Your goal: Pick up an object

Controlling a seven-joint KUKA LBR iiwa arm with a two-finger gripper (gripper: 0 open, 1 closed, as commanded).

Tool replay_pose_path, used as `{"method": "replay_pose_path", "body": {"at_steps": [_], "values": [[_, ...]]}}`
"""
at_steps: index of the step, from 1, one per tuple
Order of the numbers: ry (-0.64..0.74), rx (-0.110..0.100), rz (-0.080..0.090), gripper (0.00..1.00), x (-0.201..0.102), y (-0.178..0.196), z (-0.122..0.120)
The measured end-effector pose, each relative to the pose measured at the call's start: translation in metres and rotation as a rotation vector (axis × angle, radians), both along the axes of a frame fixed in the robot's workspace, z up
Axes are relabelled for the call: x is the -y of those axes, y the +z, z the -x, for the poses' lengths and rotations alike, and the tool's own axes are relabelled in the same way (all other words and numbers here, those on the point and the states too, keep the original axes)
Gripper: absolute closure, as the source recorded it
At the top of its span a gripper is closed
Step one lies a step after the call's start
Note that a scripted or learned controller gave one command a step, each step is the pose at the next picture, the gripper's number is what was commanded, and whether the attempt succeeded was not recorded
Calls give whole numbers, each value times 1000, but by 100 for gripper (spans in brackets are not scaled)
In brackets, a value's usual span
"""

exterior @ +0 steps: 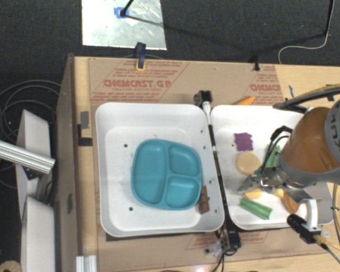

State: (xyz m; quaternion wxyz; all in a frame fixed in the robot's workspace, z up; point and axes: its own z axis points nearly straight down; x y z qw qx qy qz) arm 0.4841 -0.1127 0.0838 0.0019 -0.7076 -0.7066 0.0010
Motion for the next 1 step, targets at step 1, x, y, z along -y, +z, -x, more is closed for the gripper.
{"method": "replay_pose_path", "body": {"at_steps": [1], "values": [[2,7,2,100,-1,11,-4]]}}
